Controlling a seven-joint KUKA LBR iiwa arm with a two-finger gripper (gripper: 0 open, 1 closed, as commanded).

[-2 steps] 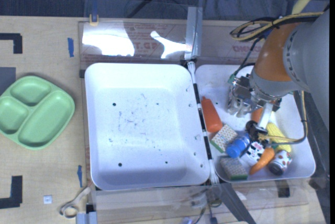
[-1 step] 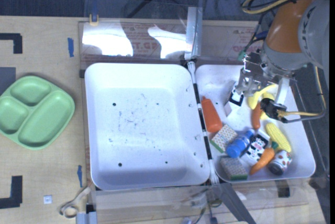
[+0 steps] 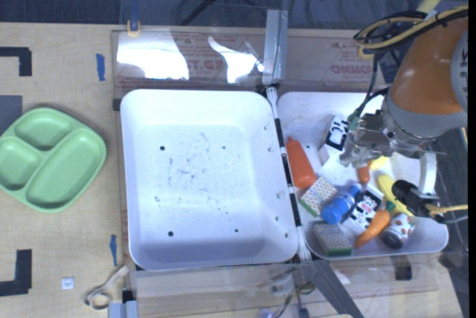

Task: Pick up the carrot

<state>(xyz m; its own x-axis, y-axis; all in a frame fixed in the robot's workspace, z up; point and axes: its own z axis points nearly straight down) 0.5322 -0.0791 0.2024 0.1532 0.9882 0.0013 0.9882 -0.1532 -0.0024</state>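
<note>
Located in the right bin (image 3: 439, 238), near its front wall: carrot (image 3: 371, 226), judged to be the slim orange piece with a darker tip; lying flat, long axis on a slant from lower left to upper right; touching or just beside a small round toy (image 3: 399, 229) on its right and a blue item (image 3: 339, 207) on its left.

Positioned over the middle of the same bin: gripper (image 3: 362, 159), hanging from the grey wrist and the orange band; opening not determinable from this slant, so cannot tell whether wide or narrow; nothing confirmed as held.

Noted directly below the gripper: a small orange piece (image 3: 363, 175), nature unclear; not to be mistaken for the target.

Key relation: carrot toward the front of the bin from the gripper, slightly to the right in the view, near but apart; yellow item (image 3: 388, 189) between the two.

Judged for the coming move: shift forward, jaws turned across the slanted long axis; crowding on both sides likely to hinder a clean close.

Also recorded: orange bottle (image 3: 300, 163) by the divider; left bin (image 3: 134, 160); green plate (image 3: 49, 158) on the bench.
</note>
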